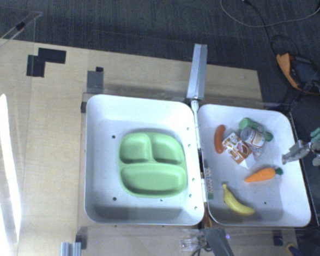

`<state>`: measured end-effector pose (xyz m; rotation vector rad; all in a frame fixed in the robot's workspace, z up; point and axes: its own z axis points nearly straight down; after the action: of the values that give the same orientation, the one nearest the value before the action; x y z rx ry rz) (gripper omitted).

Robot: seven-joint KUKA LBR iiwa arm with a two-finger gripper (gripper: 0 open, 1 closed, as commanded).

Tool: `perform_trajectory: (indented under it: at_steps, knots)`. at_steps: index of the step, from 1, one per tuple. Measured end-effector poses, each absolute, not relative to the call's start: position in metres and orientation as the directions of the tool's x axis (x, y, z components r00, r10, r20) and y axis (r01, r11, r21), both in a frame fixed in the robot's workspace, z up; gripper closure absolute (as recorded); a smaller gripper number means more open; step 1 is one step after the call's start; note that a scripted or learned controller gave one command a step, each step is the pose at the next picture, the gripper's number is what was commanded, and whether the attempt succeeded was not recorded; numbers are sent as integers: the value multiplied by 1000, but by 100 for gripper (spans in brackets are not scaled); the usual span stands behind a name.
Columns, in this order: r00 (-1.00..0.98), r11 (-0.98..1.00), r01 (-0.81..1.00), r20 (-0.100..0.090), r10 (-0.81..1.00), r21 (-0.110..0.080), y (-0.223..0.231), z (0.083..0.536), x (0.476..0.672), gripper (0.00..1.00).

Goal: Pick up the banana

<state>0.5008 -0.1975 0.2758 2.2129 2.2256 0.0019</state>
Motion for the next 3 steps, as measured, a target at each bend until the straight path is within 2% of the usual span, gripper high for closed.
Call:
perform_trajectory:
  at_steps: [1, 2, 3]
  knots:
    - [-105, 105, 995, -1, 995, 3, -145, 176, 488, 0]
    - [45, -45, 999, 0, 999, 2, -100, 110, 487, 0]
    - [90, -90, 996, -1, 996, 10, -87, 89, 489, 0]
